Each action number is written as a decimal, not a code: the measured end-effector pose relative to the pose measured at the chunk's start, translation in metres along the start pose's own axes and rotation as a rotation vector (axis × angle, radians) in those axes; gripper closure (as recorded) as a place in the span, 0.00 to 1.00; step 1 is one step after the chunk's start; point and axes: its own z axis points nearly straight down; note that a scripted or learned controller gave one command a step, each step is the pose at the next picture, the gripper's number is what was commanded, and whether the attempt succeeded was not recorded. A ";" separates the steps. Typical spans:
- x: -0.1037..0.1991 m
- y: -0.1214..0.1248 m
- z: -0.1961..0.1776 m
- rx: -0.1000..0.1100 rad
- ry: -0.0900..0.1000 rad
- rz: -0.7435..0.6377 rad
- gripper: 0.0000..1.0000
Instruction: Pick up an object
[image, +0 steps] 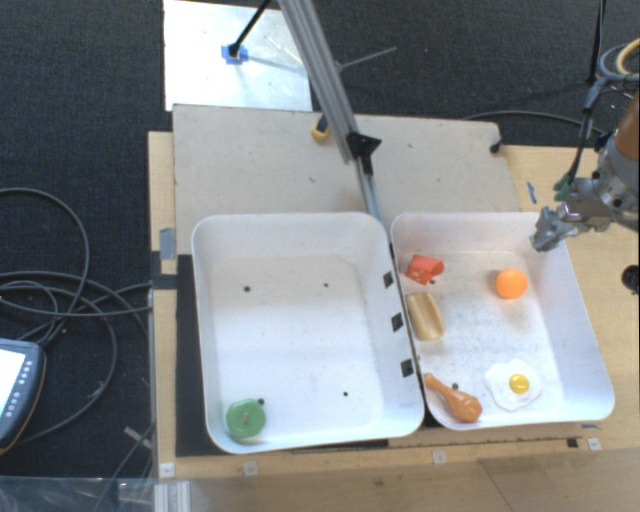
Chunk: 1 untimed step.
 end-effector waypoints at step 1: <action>0.051 0.012 -0.004 0.000 0.003 -0.004 1.00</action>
